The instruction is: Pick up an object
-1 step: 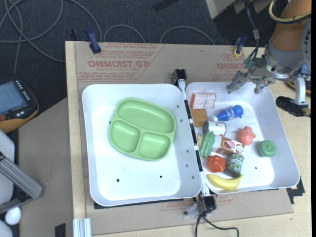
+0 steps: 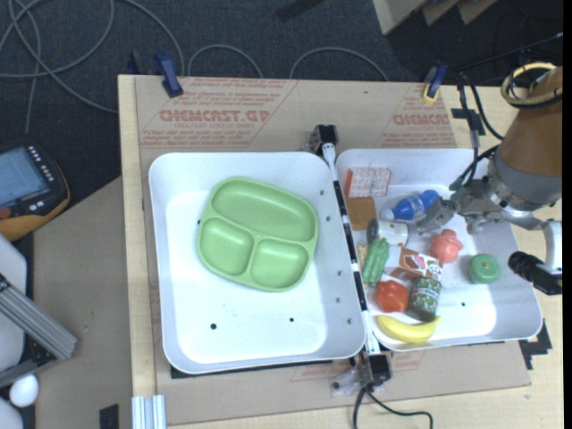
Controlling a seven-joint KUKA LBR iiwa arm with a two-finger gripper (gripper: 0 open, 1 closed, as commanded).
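Fingers [image 2: 447, 206] over right bin [image 2: 514, 315], spread unclear; blue bottle [image 2: 413, 207], strawberry [image 2: 445, 245], green ball [image 2: 483, 268] crowd close.

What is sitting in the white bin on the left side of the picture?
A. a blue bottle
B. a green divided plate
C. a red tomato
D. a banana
B: the green divided plate lies alone in the left bin, while the other toys crowd the right bin.
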